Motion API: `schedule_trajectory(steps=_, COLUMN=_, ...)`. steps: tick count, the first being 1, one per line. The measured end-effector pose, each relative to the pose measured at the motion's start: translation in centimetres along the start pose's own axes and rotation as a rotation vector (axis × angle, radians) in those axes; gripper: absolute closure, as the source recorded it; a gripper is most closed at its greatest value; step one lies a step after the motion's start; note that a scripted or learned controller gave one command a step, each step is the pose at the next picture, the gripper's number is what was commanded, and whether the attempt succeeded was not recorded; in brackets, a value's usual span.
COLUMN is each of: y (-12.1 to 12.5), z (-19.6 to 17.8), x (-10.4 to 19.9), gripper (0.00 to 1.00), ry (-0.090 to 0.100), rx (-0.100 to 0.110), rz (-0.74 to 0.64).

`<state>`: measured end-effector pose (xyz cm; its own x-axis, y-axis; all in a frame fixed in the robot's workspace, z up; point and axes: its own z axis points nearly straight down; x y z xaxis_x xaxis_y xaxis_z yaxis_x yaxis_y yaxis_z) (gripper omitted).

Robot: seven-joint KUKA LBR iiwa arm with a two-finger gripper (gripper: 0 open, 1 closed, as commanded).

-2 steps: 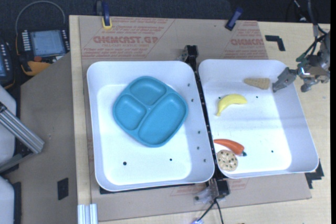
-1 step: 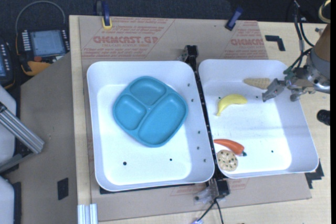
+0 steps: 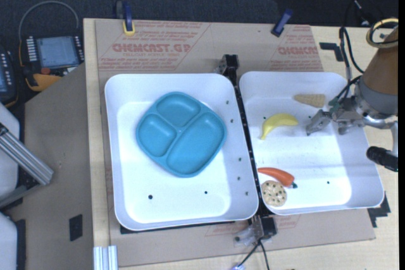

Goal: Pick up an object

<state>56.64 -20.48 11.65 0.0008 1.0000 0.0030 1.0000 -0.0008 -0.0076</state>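
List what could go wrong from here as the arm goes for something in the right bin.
1. The hand hangs beside the banana, not over it; closing there would likely catch nothing.
2. The tan wedge-shaped piece lies close behind, so a sweep might knock it.
3. The red pepper and cookie touch near the right bin wall, so grabbing one may drag the other.

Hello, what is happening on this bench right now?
A robot arm reaches into the right bin, with its claw low near the banana. Nothing sits between its fingers. A cone, a red pepper and a cookie lie there too. The left bin holds a blue divided plate.
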Motion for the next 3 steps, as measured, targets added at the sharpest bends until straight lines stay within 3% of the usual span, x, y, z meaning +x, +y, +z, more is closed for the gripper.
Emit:
schedule_trajectory(steps=1, y=0.2, z=-1.5, x=-0.1, gripper=1.00, ry=-0.004, rx=-0.009, rz=0.000)
schedule_trajectory(steps=2, y=0.4, z=-7.1, x=0.9, gripper=1.00, ry=-0.006, rx=-0.015, rz=-0.003)
schedule_trajectory(steps=3, y=0.5, z=-8.7, x=0.9, gripper=1.00, ry=-0.005, rx=-0.012, rz=-0.001)
